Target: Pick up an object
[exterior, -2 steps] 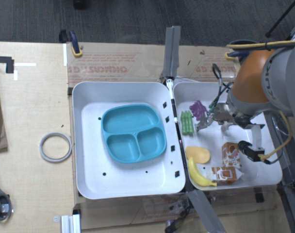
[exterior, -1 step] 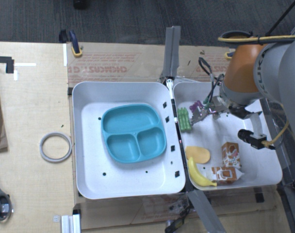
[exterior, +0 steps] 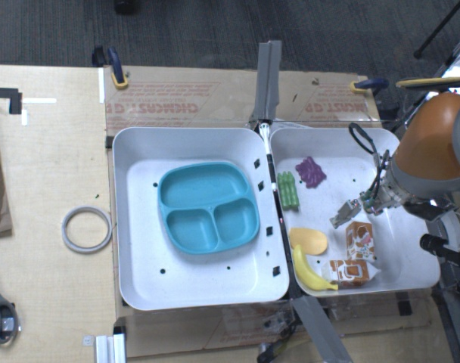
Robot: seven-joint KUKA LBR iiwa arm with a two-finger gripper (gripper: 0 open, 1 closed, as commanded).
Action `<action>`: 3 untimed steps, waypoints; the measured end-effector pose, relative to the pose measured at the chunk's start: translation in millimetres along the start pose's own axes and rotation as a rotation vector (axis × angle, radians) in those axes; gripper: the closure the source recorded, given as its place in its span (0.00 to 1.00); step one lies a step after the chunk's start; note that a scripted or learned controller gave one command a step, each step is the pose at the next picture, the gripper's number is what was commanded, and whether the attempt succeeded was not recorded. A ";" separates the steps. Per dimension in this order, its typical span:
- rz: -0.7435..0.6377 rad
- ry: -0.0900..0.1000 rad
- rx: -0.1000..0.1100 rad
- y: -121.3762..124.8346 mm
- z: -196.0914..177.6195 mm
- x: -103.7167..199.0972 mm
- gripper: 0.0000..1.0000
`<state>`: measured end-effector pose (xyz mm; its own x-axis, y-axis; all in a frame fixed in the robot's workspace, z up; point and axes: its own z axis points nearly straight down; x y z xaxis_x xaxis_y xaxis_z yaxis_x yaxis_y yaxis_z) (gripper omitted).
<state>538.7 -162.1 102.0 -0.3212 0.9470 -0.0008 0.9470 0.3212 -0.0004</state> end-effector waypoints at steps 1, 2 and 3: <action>-0.076 0.000 -0.002 52.7 10.1 3.9 0.00; 0.004 0.002 0.001 28.8 -12.9 25.7 0.00; 0.075 0.001 0.002 -60.6 11.0 13.6 0.00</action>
<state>476.9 -168.6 91.0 -0.2489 0.9685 0.0004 0.9685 0.2489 -0.0019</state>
